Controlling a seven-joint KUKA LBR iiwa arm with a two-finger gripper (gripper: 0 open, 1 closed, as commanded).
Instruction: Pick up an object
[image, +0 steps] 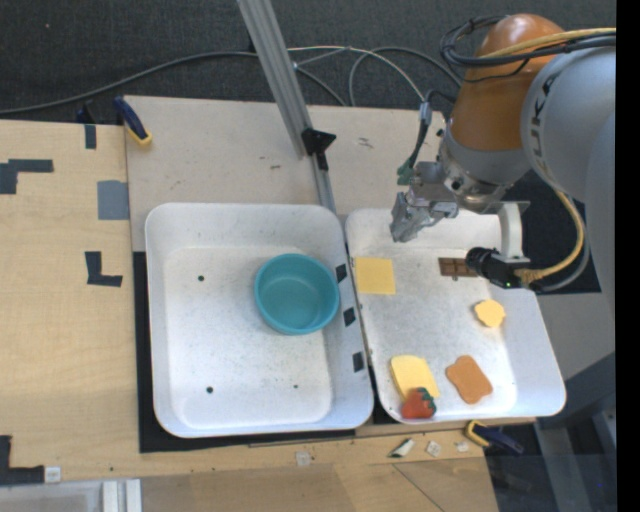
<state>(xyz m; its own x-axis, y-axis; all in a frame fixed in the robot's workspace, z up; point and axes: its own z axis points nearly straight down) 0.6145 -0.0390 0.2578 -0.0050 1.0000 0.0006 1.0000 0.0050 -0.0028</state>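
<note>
While reaching in from the right, arm (520, 110): it bends down over the far end of the right bin (530, 400), orange band uppermost, wrist pointing down and slightly left.
Gripper (408, 228): it hangs just above the bin's far left corner, with nothing between the fingers; they look close together, but how far apart is hard to make out at this angle.
Right bin contents: 1 pale yellow square (376, 276) just below the gripper, 1 small yellow chunk (489, 314), 1 orange slab (468, 379), 1 yellow block (412, 374) touching a red strawberry-like piece (419, 404), 1 small brown piece (453, 267).
Left bin (180, 400): holds 1 teal bowl (295, 292), upright.
Cut off: the arm's upper body leaves the picture at the right edge.
Partly hidden: the right bin's far edge, behind the wrist and cables.
</note>
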